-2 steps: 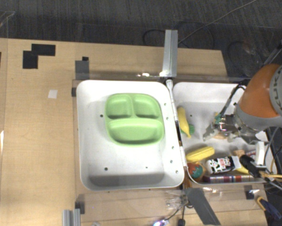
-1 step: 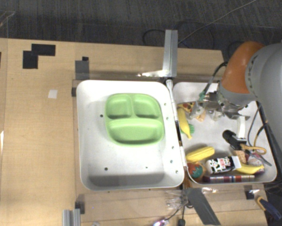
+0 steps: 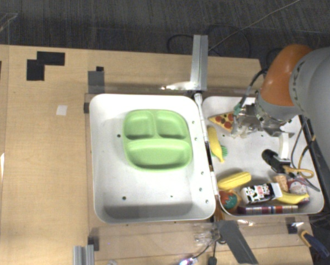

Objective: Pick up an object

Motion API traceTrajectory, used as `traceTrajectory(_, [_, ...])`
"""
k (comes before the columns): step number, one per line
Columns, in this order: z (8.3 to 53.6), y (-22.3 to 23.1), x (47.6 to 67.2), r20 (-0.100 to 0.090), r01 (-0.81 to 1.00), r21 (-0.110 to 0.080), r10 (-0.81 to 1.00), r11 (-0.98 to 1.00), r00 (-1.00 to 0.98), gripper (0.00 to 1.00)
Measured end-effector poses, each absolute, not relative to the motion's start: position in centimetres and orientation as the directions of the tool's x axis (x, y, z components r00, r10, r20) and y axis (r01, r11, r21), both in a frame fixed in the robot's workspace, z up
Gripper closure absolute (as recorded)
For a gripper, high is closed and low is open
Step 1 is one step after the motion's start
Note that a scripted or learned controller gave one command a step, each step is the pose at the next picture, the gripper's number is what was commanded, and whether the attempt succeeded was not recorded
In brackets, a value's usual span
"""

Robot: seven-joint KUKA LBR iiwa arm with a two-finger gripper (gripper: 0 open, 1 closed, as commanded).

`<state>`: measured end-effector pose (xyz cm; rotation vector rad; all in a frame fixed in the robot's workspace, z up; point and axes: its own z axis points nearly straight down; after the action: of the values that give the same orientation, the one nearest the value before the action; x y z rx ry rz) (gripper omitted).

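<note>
My gripper (image 3: 244,127) hangs over the far part of the right bin (image 3: 252,148), just right of a toy pizza slice (image 3: 222,119). Nothing shows in its grasp. A long yellow piece (image 3: 214,142) with a green tip lies along the bin's left wall. Near the front lie a stubby yellow piece (image 3: 234,180), a red and orange round toy (image 3: 227,199), a black-and-white carton (image 3: 257,192), a dark marker (image 3: 262,208) and a yellow banana (image 3: 291,198).
The left bin (image 3: 107,197) holds a green divided plate (image 3: 156,138). A metal post (image 3: 200,62) stands behind the wall between the bins. Small pinkish and orange items (image 3: 295,185) crowd the right bin's front right corner.
</note>
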<state>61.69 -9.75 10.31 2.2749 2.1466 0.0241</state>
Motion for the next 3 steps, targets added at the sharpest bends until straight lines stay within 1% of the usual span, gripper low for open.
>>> traceTrajectory(1, [20.5, -5.1, 62.9, 0.0, 0.999, 0.008, 0.999, 0.033, -0.033, 1.0])
traceTrajectory(2, [18.6, -5.8, 61.3, -0.001, 0.999, 0.005, 0.999, -0.035, 0.035, 1.0])
traceTrajectory(3, [18.6, -5.8, 61.3, 0.0, 0.999, 0.005, 0.999, -0.035, 0.035, 0.0])
